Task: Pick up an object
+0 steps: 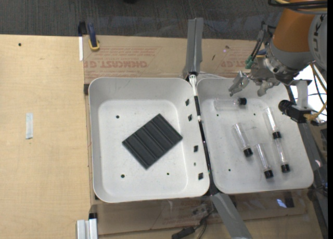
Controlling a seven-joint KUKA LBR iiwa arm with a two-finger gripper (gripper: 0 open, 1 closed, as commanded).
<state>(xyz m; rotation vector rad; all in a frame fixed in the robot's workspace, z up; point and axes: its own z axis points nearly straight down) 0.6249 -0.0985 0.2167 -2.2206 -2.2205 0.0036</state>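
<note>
The left bin (104, 129) held a single dark ribbed pad (152, 140), lying flat and turned at an angle near the middle of the floor, well apart from every wall. It was far from the arm, and its low, flat shape would have given two fingers little to close on; a try there would likely have scraped over the top and come up with nothing.

Across the divider, the right bin (307, 181) held several clear tubes with black caps. One tube (229, 106) lay crosswise near the far wall, its cap (242, 101) just below the gripper (251, 83). Three or four more lay lengthwise lower down: one (242, 140) toward the middle, another (263, 161) nearer the front, and two (274, 126) close to the right side.

The gripper hung over the far part of the right bin with its fingers spread and nothing between them, so no object had been picked up yet. The crosswise tube looked like the nearest candidate. The tubes were the chief risk: being round and smooth, one could roll or squirt sideways if the fingers closed off-centre or along its length rather than across it. Being clear, they were also hard to locate against the white floor. The far wall was near, so a descent slightly too far back might have struck the rim.
</note>
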